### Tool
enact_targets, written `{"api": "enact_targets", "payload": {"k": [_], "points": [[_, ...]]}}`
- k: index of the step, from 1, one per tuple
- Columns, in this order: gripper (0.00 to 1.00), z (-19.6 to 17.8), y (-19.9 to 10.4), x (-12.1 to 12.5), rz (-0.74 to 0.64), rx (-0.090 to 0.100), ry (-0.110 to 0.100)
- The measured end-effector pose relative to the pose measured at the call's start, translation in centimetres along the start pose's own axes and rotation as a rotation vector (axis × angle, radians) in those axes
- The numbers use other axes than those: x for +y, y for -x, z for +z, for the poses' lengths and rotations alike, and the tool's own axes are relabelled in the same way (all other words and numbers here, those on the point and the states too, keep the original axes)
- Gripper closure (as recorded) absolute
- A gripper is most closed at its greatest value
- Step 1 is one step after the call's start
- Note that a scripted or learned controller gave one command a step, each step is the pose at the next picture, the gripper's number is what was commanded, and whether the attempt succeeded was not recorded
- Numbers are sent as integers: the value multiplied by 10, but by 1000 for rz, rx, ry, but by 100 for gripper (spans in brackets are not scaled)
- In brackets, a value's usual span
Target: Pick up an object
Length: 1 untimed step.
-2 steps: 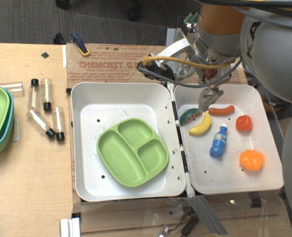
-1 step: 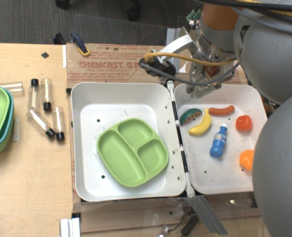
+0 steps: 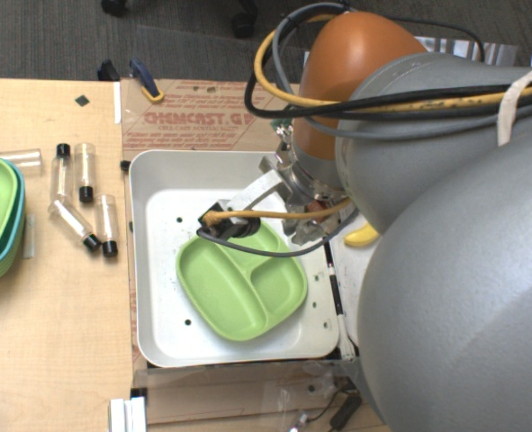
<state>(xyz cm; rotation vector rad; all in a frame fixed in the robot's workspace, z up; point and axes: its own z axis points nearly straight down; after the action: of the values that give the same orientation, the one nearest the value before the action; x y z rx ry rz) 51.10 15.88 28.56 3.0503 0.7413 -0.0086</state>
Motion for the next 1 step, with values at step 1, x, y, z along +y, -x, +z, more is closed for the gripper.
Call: {"api": "enact_targets", "payload": {"k": [1], "points": [[100, 97, -7, -73, 214, 3, 1]]}}
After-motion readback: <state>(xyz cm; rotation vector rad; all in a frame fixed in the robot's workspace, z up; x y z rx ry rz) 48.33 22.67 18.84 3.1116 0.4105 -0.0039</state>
